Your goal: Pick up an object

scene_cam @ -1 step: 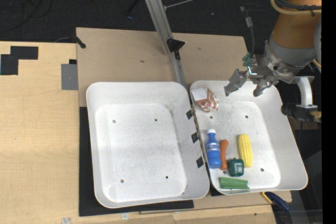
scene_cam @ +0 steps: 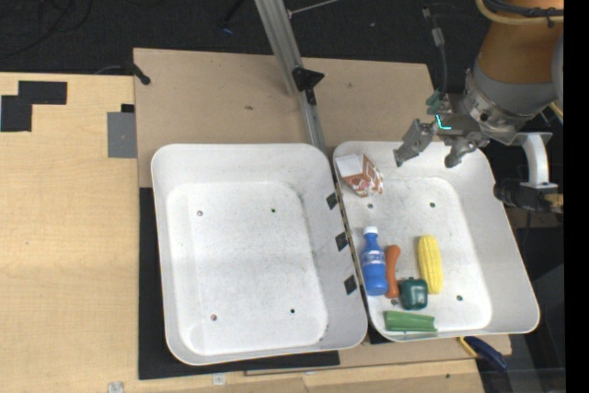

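Note:
My gripper hangs over the far edge of the right bin, its two fingers spread open with nothing between them. Below it in that bin lie a small red and white carton at the far left, a blue bottle, an orange carrot-like stick, a yellow corn cob, a dark green round object and a flat green piece near the front. All of these sit apart from the gripper.
The left bin lies beside the right one, with black clips along the shared wall. A slanted metal rail rises behind the bins. The arm's orange and grey body fills the upper right.

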Robot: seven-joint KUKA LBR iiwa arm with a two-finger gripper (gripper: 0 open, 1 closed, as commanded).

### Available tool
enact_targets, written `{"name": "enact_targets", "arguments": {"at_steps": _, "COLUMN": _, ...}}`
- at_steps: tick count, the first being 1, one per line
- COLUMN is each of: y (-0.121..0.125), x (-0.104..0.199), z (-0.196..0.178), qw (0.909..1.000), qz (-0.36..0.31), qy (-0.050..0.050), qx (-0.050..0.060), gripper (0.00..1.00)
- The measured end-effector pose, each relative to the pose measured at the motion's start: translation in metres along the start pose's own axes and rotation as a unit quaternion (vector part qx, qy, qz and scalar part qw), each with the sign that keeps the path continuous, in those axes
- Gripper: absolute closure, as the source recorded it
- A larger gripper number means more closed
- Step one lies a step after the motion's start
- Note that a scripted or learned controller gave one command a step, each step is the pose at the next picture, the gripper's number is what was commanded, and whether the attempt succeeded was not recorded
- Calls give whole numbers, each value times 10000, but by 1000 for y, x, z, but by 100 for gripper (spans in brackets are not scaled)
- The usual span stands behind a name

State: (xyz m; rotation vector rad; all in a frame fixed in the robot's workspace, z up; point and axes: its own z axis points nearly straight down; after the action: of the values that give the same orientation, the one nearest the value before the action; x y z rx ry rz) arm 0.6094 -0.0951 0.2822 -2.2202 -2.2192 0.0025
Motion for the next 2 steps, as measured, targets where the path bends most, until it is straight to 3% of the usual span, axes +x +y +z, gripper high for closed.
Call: {"name": "enact_targets", "arguments": {"at_steps": 2, "y": -5, "x": -12, "z": 111, "qw": 10000, "qz": 4, "qy": 1, "qx": 28, "gripper": 0}}
